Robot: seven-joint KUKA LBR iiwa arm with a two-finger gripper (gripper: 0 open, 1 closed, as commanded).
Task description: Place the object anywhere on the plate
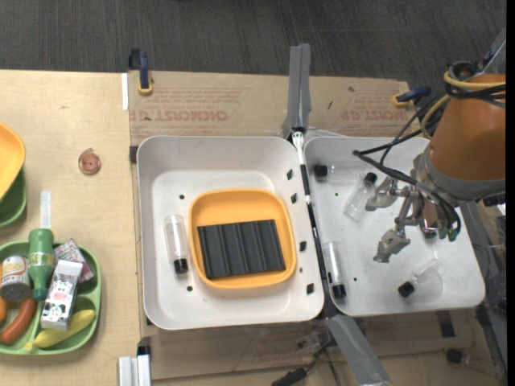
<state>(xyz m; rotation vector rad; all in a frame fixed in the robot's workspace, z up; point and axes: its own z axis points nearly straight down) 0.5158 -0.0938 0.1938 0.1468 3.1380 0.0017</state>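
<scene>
gripper (392,244) over right bin (463,296), finger gap indiscernible, nothing visibly held, clear vial (420,282) at its 5 o'clock, orange plate (241,203) in left bin (153,240)

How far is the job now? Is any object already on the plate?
Done: a dark ridged block lies on the orange plate in the left bin. In hand: nothing seen held; the end effector hangs over the right bin. Left: clear vials lie there, and one lies beside the plate.

upside-down red print reading "chemcuzt" on the cardboard sheet (193,111) behind the bins, repeated faintly at right
</scene>
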